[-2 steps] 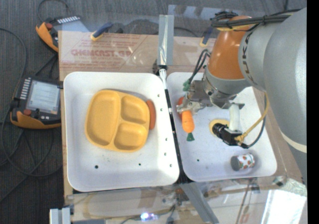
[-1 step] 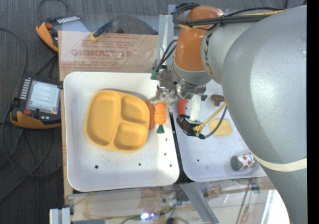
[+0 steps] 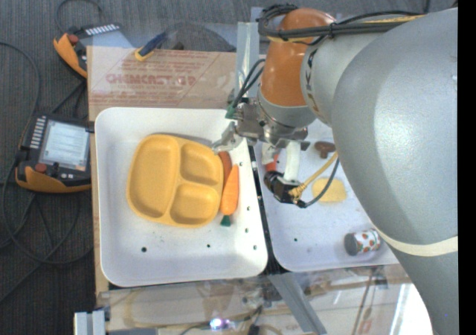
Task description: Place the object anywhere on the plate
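One yellow three-compartment plate [image 3: 177, 179] in left bin [image 3: 119, 251]; one carrot [image 3: 230, 190] beside plate's right edge (off it). Gripper [image 3: 227, 140] above carrot; grip state unclear.

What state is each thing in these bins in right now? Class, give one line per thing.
Yellow plate: flat in the left bin, compartments bare.
Carrot: lying in the left bin against the plate's right rim, not on it.
Tool: low over the plate's upper right corner, nothing seen in it.
Small can: on its side in the right bin.
Yellow flat piece: lying in the right bin.
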You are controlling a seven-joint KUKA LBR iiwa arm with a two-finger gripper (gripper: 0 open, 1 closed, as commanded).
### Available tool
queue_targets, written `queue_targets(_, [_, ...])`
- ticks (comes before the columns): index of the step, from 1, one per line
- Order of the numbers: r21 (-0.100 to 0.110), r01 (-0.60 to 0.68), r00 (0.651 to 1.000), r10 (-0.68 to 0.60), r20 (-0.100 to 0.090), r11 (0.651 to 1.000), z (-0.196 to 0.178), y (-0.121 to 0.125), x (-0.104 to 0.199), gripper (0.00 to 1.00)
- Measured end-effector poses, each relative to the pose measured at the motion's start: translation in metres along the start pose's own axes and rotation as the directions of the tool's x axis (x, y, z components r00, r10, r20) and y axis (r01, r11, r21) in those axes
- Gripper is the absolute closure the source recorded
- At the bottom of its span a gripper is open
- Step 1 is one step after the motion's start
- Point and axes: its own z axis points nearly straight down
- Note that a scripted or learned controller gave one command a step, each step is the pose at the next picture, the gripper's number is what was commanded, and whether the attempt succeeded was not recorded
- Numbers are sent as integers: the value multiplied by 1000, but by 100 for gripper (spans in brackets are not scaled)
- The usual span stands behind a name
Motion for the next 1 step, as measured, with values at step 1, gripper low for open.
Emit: queue_targets(1, [4,1,1000,-2,4,1000,-8,-1,0,100])
